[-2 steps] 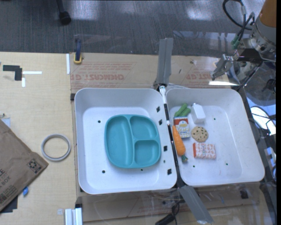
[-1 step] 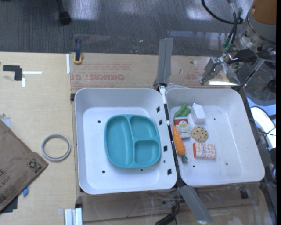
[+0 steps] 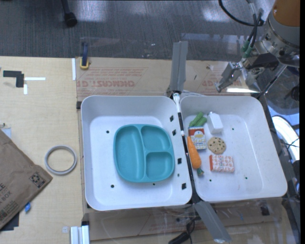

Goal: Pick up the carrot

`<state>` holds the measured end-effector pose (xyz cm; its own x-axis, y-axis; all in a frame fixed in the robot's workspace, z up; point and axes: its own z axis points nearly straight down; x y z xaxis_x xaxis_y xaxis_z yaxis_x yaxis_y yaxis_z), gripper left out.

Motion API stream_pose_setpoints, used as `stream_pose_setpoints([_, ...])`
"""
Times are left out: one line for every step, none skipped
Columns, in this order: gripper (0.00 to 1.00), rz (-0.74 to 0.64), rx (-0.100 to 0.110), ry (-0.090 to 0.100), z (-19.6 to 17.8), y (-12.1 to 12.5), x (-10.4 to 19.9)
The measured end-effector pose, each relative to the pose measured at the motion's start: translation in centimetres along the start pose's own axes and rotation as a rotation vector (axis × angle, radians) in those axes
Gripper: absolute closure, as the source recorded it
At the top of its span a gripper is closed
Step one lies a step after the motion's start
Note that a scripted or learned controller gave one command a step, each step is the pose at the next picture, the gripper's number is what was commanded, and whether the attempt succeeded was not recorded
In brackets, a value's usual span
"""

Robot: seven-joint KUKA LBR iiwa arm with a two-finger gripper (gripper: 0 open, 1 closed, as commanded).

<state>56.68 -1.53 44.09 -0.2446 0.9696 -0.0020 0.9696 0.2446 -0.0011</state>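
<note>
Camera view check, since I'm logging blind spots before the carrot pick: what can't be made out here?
- Arm: cut off by the top and right edges.
- Pincer: small and blurred; finger state unreadable.
- Carrot: its side against the bin wall is hidden.
- Small packet: print too small.

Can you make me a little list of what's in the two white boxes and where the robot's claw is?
left bin: teal divided plate
right bin: carrot, cookie, green vegetable, white block, two small packets
carrot position: along the right bin's left wall, green end toward the camera
gripper: raised beyond the right bin's far edge, apart from the carrot
</note>
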Motion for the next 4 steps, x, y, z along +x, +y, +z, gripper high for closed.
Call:
stream_pose_setpoints([0.00,-0.089,0.000,0.000,0.0,4.0,6.4])
stream_pose_setpoints([0.00,0.030,0.000,0.000,0.1,5.8,-8.9])
stream_pose_setpoints([1.00,0.027,0.001,-0.003,-0.8,6.0,-8.9])
stream_pose_setpoints([1.00,0.335,0.001,0.000,0.1,6.3,-13.1])
